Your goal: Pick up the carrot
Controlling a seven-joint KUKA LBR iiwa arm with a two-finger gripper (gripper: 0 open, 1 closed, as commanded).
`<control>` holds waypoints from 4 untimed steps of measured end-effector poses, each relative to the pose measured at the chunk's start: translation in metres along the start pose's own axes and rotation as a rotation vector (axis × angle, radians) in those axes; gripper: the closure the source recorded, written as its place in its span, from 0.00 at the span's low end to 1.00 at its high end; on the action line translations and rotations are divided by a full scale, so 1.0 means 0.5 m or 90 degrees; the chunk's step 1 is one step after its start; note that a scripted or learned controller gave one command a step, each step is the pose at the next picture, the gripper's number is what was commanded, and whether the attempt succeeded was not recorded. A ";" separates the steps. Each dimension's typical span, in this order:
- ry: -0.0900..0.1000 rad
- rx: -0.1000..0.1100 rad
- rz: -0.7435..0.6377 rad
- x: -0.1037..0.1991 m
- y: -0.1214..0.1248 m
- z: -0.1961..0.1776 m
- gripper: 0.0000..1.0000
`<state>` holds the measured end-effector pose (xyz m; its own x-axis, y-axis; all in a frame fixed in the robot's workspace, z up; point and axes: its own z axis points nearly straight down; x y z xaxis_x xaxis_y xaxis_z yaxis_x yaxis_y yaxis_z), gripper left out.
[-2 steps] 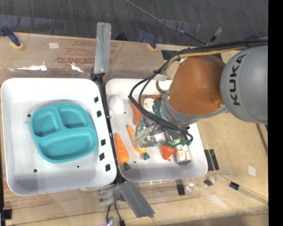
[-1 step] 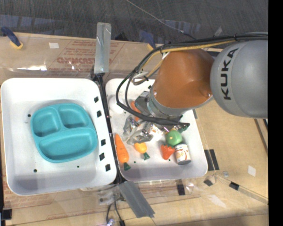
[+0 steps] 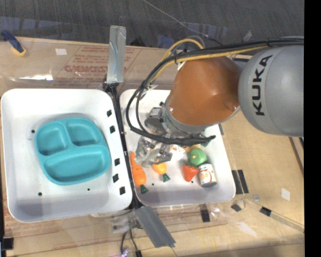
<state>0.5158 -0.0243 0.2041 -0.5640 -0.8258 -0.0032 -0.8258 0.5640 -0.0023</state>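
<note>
Arm (image 3: 241, 90) fills the upper right of the frame, over the right bin (image 3: 224, 189). Left bin (image 3: 16, 143) holds a teal divided plate (image 3: 72, 149). Gripper (image 3: 151, 153) sits low at centre; finger spacing cannot be judged. Carrot (image 3: 137, 173) lies just lower left of it, along the bin's left wall. Green fruit (image 3: 197, 156), red piece (image 3: 190, 172) and small can (image 3: 206, 175) lie nearby, lower right.

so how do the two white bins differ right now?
Contents: the left bin holds one teal divided plate; the right bin holds several small toy foods, including the carrot, a green item and a small can.
Arm: the end effector is down inside the right bin, near the carrot; the left bin has no arm over it.
Shared: both are shallow, white, and sit side by side.
</note>
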 end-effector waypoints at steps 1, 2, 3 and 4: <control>0.001 -0.001 0.062 -0.103 -0.212 0.026 1.00; 0.002 0.000 -0.009 0.012 -0.350 0.071 1.00; 0.000 0.001 -0.142 0.025 -0.362 -0.031 1.00; 0.000 0.003 -0.136 -0.022 -0.225 -0.165 1.00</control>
<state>0.6147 -0.0787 0.2870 -0.3767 -0.9263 -0.0024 -0.9263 0.3767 -0.0072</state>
